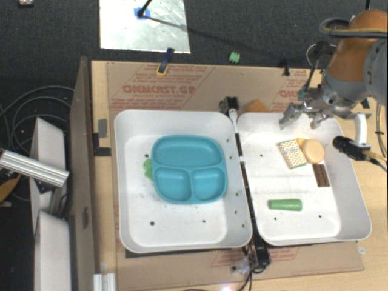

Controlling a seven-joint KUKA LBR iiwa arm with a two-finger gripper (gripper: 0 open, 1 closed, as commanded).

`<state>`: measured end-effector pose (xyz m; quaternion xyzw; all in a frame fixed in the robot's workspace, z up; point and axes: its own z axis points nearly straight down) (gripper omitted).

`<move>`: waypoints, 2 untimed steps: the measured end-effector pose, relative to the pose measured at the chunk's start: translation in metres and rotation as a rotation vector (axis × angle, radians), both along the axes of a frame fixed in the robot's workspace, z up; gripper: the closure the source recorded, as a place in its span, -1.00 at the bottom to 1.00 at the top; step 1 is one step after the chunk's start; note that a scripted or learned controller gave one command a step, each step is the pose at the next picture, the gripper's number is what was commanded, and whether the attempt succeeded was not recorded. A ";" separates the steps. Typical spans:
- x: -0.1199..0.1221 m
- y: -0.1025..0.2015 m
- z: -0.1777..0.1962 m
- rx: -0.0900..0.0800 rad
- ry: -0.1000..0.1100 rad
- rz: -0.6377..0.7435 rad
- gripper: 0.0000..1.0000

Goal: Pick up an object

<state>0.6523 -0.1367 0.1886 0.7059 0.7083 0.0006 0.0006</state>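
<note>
Overhead, the grey KUKA arm with its orange band reaches in from the right, its gripper (305,117) poised over the far edge of the right bin (345,223), metal fingers (289,116) spread apart with nothing between them. Below it, on the smooth white plastic floor of that bin, lie four candidates for pick-up: a flat square card (292,153) printed in a fine checked pattern, a rounded tan piece (313,151) touching the card's right side, a slim dark brown bar (321,175) just in front of the tan piece, and a green cylinder (285,205) lying on its side nearer the front, apart from the rest. The left bin (133,223), of the same shallow rounded-corner moulding, holds a glossy teal divided plate (188,168) with three compartments; a scrap of something green (147,167) pokes out from under its left edge. Both bins sit on a sheet of brown cardboard (182,83) stamped in red with lettering that reads "CHEMCAST GP", repeated in part at the right. Behind it, on dark carpet, lies a shiny crinkled square of foil (145,17), and a yellow and blue clamp (164,62) grips the cardboard's rear edge.
</note>
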 end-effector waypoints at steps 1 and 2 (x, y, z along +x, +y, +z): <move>-0.035 -0.027 0.011 -0.001 0.001 -0.005 -1.00; -0.025 -0.027 -0.008 -0.001 0.001 0.001 -1.00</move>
